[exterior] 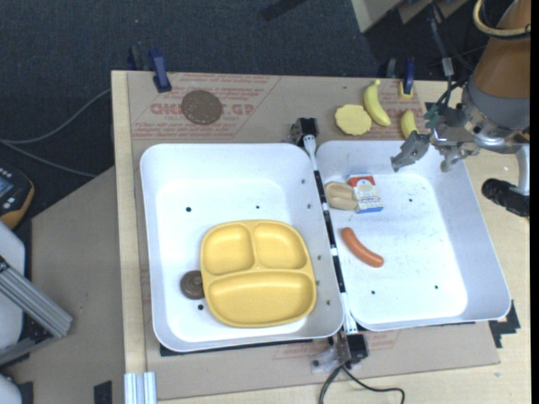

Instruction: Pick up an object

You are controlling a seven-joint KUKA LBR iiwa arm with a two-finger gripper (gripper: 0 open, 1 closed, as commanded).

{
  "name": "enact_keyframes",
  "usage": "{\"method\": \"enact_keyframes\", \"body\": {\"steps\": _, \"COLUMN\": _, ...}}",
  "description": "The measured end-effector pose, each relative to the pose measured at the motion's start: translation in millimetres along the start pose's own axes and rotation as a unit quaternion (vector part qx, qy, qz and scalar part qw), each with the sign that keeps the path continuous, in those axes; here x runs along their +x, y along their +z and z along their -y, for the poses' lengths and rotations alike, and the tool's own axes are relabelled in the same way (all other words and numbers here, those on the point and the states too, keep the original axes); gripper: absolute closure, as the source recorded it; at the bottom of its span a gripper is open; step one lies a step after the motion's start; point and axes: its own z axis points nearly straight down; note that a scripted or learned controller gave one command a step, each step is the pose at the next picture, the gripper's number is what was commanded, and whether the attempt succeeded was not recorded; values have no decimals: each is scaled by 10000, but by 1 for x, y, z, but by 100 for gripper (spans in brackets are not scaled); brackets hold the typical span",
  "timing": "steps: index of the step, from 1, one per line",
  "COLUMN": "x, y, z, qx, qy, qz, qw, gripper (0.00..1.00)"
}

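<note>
White right bin [472,259] holds a sausage [362,247], bread roll [340,195] and small carton [365,194]. Gripper [429,151] hovers above its far edge, jaws spread, empty. Descending there risks striking the rim, missing everything.

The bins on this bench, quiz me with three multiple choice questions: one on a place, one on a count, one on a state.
1. Where is the yellow divided plate?
A. left bin
B. right bin
C. bare bench

2. How many items lie in the right bin?
A. one
B. three
C. five

3. The pincer is:
A. over the right bin's far edge
B. over the plate
C. over the hot dog

Answers: 1 A, it lies inside the left bin. 2 B, bun, small carton, hot dog. 3 A, it hangs at that bin's top rim.
</note>
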Motion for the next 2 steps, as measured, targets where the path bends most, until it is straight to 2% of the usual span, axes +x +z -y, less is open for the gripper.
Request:
{"method": "enact_keyframes", "body": {"steps": 1, "x": 34, "y": 153, "z": 30, "qx": 39, "qy": -3, "qz": -13, "qw": 10000, "gripper": 0}}
{"method": "enact_keyframes", "body": {"steps": 2, "x": 28, "y": 146, "z": 127, "qx": 47, "qy": 22, "qz": -13, "qw": 10000, "gripper": 0}}
